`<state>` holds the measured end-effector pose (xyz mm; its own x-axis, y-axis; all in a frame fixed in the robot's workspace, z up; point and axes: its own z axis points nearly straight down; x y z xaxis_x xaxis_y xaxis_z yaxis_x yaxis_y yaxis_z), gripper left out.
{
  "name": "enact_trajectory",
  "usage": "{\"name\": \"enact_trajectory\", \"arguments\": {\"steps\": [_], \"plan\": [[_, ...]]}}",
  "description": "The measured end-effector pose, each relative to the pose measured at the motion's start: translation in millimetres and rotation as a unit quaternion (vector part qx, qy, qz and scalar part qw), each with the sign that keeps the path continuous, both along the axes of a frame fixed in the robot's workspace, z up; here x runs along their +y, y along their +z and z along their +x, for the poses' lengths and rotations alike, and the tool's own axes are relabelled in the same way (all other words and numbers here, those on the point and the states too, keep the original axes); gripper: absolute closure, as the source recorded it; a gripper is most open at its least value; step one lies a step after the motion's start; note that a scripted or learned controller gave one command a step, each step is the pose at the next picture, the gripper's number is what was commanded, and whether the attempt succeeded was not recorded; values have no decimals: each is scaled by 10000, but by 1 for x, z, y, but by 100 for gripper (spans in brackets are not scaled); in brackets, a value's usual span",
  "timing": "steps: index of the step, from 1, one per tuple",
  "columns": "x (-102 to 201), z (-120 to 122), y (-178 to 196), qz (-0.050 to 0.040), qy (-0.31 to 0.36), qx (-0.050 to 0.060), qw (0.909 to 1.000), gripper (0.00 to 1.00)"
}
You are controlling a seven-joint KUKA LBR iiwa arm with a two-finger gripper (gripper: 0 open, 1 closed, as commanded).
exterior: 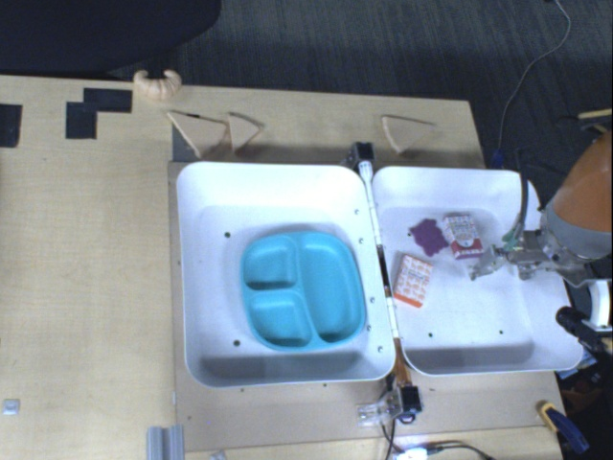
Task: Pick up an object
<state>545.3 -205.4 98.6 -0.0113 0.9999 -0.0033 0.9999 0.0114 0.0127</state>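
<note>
In the right bin (479,343) lie three small things. A purple piece (427,235) rests near the middle, and a red and white packet (463,235) lies just right of it. An orange and white card packet (414,281) sits lower, close to the bin's left wall. My gripper (493,260) reaches in from the right, over the right half of this bin. Its tip is just below and right of the red and white packet. I see nothing held in it.
The left bin (206,257) holds a blue divided plate (302,288). The arm's grey wrist and orange band (584,204) hang over the right bin's right edge. Cables run along the ridge between the bins (378,247).
</note>
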Motion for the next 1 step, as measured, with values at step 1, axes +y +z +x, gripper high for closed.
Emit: {"name": "enact_trajectory", "arguments": {"steps": [1], "plan": [[40,-52,-11,4,-46,17,10000,0]]}}
